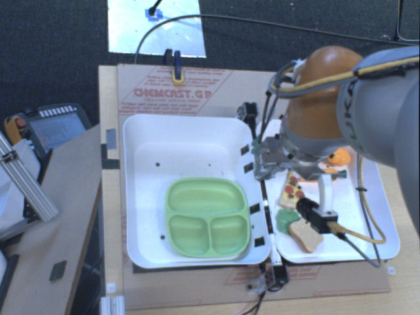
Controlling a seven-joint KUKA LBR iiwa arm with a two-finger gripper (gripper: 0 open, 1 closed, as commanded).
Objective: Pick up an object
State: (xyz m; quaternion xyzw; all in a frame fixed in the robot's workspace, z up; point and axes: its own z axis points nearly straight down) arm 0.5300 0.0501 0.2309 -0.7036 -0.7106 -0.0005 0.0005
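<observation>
The gripper point(269, 166) hovers over a shallow white plastic bin point(388, 240), its grip impossible to tell; a flat yellow-and-red pizza-slice toy point(290, 190) lies just beside it.

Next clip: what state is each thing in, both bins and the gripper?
Plate: flat, face up in left bin.
Pizza slice: flat in right bin, partly under the arm.
Green toy: between pizza slice and bread, partly hidden.
Bread: flat, near the right bin's front.
Orange toy: mostly hidden behind the arm.
Gripper: low at the bins' shared edge; nothing seen held.
</observation>
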